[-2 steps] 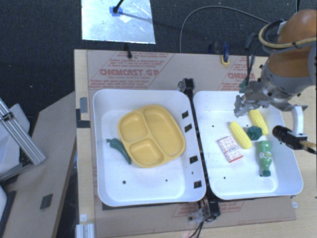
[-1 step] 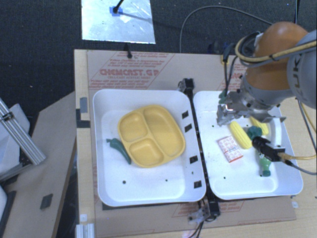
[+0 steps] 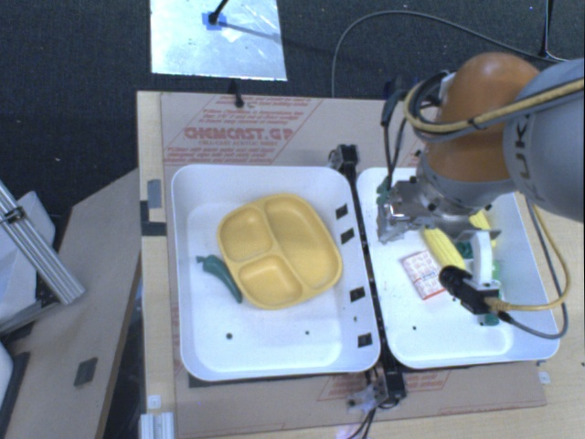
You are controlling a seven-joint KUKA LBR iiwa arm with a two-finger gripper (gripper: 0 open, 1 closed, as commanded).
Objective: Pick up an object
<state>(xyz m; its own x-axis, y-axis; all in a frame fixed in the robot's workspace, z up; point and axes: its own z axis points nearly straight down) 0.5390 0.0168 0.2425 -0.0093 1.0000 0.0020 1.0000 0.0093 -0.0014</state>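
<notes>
- Camera view from above showed two shallow white bins side by side on the bench, the left bin (image 3: pixel 196 337) and the right bin (image 3: pixel 430 346), with a black divider between them.
- The grey arm (image 3: pixel 494 126) with its orange band reached in from the right and hung over the right bin, probably because the program chose a target there.
- The gripper (image 3: pixel 395 216) was low near the upper left part of the right bin; it was too hidden by the wrist to say how it was set, and I saw nothing held in it.
- Just beside it lay a yellow corn cob (image 3: pixel 441 250), and near that a small card with red print (image 3: pixel 420 273) and a white and green object (image 3: pixel 482 262), so several candidates were close together.
- The yellow divided plate (image 3: pixel 279 250) sat in the middle of the left bin, with a green pepper-like toy (image 3: pixel 222 275) touching its left edge.
- I judged the task as not done: every object rested on a bin floor.
</notes>
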